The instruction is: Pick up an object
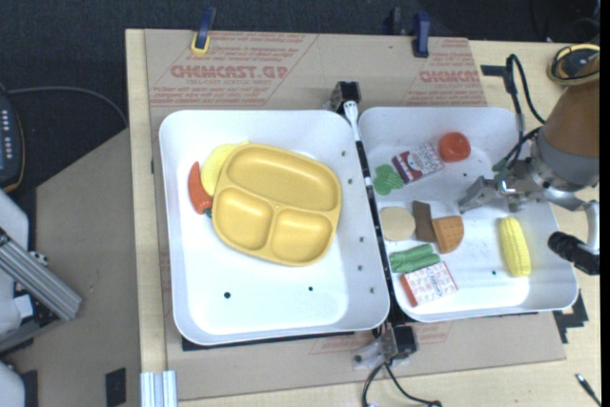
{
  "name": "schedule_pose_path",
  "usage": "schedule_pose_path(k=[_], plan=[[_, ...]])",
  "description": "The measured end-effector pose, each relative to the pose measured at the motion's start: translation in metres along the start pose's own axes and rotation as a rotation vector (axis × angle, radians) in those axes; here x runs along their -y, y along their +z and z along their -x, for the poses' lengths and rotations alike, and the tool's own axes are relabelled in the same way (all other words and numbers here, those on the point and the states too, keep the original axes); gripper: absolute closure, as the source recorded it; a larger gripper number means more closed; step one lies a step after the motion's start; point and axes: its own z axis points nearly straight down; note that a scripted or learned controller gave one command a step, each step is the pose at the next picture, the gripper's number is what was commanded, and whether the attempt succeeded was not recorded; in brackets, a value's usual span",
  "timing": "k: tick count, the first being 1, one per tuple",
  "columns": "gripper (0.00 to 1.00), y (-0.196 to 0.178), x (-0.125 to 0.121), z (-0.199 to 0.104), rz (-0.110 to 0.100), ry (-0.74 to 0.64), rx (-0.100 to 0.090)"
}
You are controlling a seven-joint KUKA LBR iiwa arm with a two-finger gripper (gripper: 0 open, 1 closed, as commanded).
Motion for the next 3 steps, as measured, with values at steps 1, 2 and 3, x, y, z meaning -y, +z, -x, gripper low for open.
schedule_pose_path(k=[1,2,3], plan=[[1.0,-0.014,-0.002,0.001,0.008,-0.001,0.004],[1.0,-0.058,0.001,0.002,0.012,0.0,0.006],[1.0,-0.101,-0.002,0.002,0.013,-0.001,0.006]])
